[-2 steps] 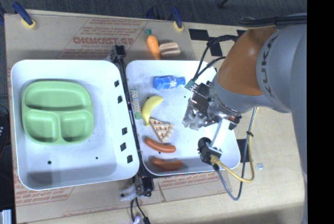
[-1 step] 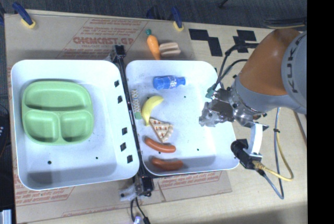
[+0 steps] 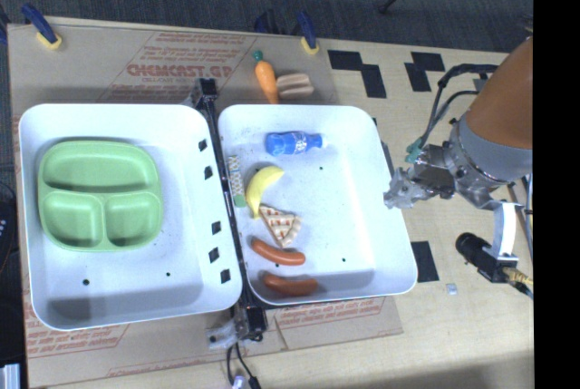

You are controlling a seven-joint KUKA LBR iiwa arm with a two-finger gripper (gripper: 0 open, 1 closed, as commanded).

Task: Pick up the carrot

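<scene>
The carrot (image 3: 265,79), orange with a green top, lies on the cardboard just behind the right bin (image 3: 362,197), next to a tan bun-like piece (image 3: 294,86). My gripper (image 3: 401,193) hovers at the right bin's right rim, far to the right of and nearer than the carrot. Nothing is visible in it.
In the right bin lie a blue bottle (image 3: 292,142), a banana (image 3: 261,186), a sandwich wedge (image 3: 279,224) and two sausages (image 3: 279,255). The left bin (image 3: 54,296) holds a green divided tray (image 3: 100,193). Clamps (image 3: 308,32) sit at the bench's back edge.
</scene>
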